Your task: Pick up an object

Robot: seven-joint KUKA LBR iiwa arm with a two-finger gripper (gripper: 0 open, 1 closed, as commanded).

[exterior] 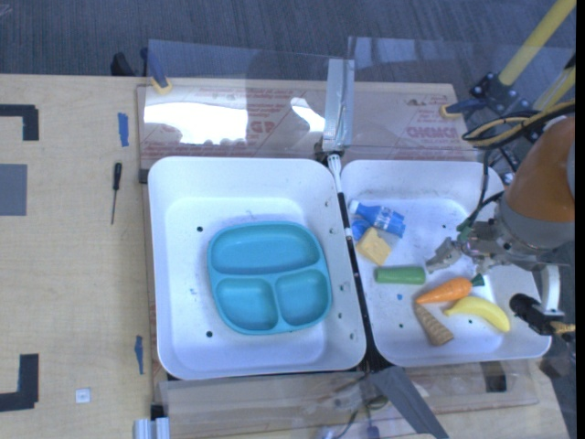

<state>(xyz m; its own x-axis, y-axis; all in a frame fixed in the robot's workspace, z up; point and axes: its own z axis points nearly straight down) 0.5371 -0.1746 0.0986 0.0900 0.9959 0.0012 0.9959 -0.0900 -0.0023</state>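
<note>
camera view: blue packet (378, 218), label unreadable

In the right bin (402, 341) we see a blue packet (380, 218), a yellow block (373, 246), a green cylinder (399, 275) lying flat, an orange carrot (444, 290), a yellow banana (480, 312) and a tan stick (431, 324).

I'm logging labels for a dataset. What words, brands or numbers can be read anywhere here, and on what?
Red print on the clear plastic sheet behind the two white bins: mirrored and too blurred to read.
More red print on the same sheet at its right end: reversed lettering, not legible.
Blue packet with white markings in the right white bin: too small to read.
Nothing else bears text.
</note>
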